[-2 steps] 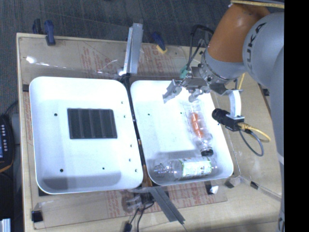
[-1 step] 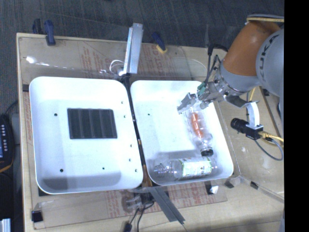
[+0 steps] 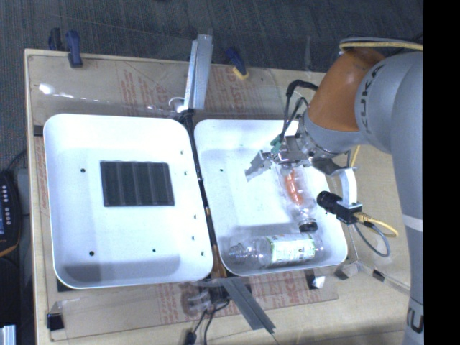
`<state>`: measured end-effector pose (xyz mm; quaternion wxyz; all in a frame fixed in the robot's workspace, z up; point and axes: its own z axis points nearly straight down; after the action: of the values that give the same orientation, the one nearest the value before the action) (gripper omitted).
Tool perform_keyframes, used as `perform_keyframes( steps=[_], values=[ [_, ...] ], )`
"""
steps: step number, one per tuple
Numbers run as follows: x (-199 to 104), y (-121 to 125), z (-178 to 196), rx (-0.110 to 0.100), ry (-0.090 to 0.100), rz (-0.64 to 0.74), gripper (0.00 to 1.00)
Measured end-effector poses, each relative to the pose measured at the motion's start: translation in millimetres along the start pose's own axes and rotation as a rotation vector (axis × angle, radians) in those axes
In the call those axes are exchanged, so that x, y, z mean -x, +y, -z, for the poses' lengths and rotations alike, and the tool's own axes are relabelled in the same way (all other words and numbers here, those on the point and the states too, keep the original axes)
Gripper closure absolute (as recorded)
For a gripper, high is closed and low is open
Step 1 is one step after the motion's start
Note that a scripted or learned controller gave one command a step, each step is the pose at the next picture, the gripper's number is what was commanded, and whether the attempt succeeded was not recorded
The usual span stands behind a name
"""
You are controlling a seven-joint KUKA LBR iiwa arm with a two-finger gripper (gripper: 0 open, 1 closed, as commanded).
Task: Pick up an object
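Lying along the right bin's (image 3: 215, 192) near edge is a clear plastic bottle with a white label (image 3: 277, 251). Another clear bottle with orange contents (image 3: 296, 192) is resting slantwise just beyond it. Above that one, the gripper (image 3: 277, 158) is hovering, fingers spread apart, gripping nothing. A dark ribbed panel (image 3: 136, 183) is sitting in the left bin (image 3: 65, 142).

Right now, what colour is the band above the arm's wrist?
Orange band, camera view.
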<state>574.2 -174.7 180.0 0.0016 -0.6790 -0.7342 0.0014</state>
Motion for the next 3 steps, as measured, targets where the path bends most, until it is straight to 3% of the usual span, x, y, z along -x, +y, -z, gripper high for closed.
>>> perform_keyframes(
  steps=[1, 3],
  values=[
    [36, 7, 12, 0.005, -0.002, 0.074, 0.00],
    [37, 24, 24, 0.003, -0.002, 0.193, 0.00]
  ],
)
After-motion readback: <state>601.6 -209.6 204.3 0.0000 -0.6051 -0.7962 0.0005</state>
